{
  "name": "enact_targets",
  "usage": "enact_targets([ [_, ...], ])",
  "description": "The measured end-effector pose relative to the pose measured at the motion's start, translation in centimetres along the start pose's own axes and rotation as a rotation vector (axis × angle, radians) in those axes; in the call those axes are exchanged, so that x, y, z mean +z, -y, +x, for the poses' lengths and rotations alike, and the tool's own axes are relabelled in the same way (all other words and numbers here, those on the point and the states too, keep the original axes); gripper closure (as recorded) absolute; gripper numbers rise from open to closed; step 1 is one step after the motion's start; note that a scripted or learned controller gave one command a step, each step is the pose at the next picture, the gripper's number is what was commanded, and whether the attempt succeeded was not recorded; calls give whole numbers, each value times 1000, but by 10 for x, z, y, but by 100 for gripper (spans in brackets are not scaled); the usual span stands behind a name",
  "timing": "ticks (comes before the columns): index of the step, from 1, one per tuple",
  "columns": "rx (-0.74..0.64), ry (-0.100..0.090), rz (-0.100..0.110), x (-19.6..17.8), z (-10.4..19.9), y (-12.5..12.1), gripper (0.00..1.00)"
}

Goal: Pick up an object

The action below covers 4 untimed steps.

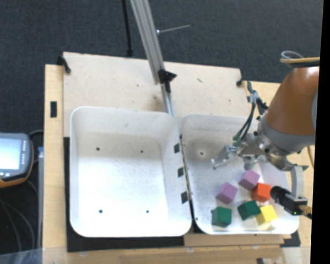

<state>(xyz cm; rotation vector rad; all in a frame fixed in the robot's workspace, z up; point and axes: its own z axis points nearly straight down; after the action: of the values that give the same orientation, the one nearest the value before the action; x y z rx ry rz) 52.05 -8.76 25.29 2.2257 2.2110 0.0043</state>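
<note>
Underneath, a pale wooden bench [118, 82] stands on dark carpet [60, 18] and carries two shallow white bins, the left bin [119, 170] and the right bin [206, 139]. Near the right bin's front corner sit small blocks: two purple blocks [226, 192] [249, 179], an orange block [262, 191], two green blocks [222, 216] [248, 209] and a yellow block [267, 214]. Just behind them the pincer [223, 157] hangs low over the bin floor, grasping nothing; whether it is released or clenched cannot be told.

Blocks [244, 200] crowd the right bin's [200, 137] near corner, seemingly touching.
</note>
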Motion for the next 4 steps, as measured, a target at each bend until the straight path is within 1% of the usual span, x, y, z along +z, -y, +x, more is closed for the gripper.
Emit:
enact_targets([
  [1,-2,3,-1,-36,-56,28,0],
  [2,-12,-3,12,61,10,24,0],
  [3,-4,2,7,111,-24,-25,0],
  [4,-9,2,-5,4,-36,-50,0],
])
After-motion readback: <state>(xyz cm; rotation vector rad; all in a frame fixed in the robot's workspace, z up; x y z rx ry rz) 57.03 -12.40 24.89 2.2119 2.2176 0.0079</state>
